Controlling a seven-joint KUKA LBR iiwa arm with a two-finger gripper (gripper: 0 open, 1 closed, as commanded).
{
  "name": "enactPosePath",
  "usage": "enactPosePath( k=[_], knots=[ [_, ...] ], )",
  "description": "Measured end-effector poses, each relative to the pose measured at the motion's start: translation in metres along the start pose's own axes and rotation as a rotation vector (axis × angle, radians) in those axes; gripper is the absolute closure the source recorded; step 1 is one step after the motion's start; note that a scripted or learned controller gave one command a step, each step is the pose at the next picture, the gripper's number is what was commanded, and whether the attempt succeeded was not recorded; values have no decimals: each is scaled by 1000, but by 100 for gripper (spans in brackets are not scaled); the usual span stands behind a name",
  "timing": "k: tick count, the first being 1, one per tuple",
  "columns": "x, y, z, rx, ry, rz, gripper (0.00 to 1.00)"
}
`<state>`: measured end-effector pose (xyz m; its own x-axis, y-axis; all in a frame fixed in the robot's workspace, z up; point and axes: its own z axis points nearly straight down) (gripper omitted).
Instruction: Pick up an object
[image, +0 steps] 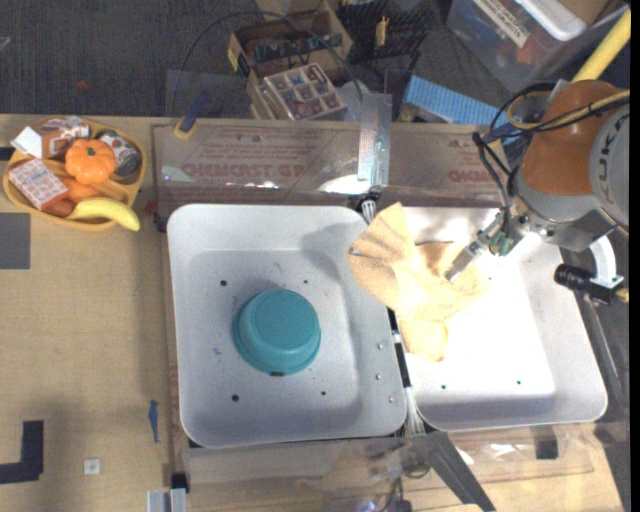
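Observation:
A crumpled pale yellow cloth (405, 280) lies across the divider between the two bins, most of it in the right bin (540, 390). Its left flap is raised over the left bin's rim and casts a shadow there. My gripper (458, 266) reaches down from the right, its thin fingers pressed together into one narrow bar. The tip is pinched into a bunched fold at the cloth's right edge. A teal bowl (278, 331) sits upside down in the middle of the left bin (200, 250).
The grey arm with its orange band (565, 150) hangs over the right bin's far right corner, with cables around it. A yellow dish of toy food (75, 175) stands on the bench at the far left. Clear panels stand behind the bins.

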<state>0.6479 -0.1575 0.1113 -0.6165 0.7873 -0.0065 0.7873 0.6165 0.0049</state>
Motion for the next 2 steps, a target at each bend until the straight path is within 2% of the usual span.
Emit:
enactPosePath(
  k=[1, 2],
  knots=[
    [14, 28, 24, 11, 8, -26, 0],
    [39, 2, 22, -1, 1, 36, 0]
  ],
)
